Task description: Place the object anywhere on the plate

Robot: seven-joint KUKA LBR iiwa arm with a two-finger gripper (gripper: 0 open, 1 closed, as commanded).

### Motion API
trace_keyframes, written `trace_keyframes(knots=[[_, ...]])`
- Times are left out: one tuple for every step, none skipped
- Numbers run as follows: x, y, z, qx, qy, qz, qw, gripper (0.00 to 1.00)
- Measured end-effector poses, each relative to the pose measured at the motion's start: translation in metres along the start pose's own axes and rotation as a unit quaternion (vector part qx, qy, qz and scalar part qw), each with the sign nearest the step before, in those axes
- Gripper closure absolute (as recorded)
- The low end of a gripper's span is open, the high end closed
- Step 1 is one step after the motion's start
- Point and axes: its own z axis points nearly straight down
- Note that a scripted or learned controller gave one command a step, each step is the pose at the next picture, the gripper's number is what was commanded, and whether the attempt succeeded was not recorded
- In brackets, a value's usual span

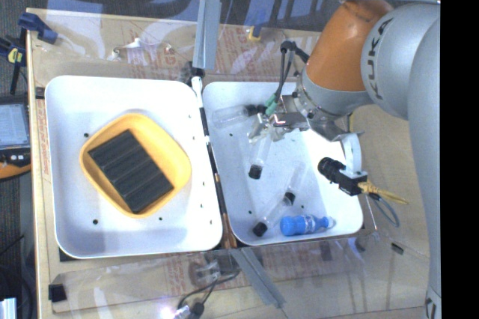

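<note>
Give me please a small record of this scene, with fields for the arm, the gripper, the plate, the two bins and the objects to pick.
arm: grey with orange band, reaching in from the right
gripper: over the upper part of the right bin
plate: yellow plate with a dark ribbed centre, in the left bin
left bin: white, holds the plate
right bin: white, holds the objects
objects: blue bottle near the front edge; clear tubes with black caps
</note>
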Motion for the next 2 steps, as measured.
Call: trace_keyframes(knots=[[0.0711, 0.0135, 0.0232, 0.001, 0.001, -0.089, 0.996, 1.0], [0.0708, 0.0135, 0.0231, 0.001, 0.001, -0.089, 0.996, 0.0]])
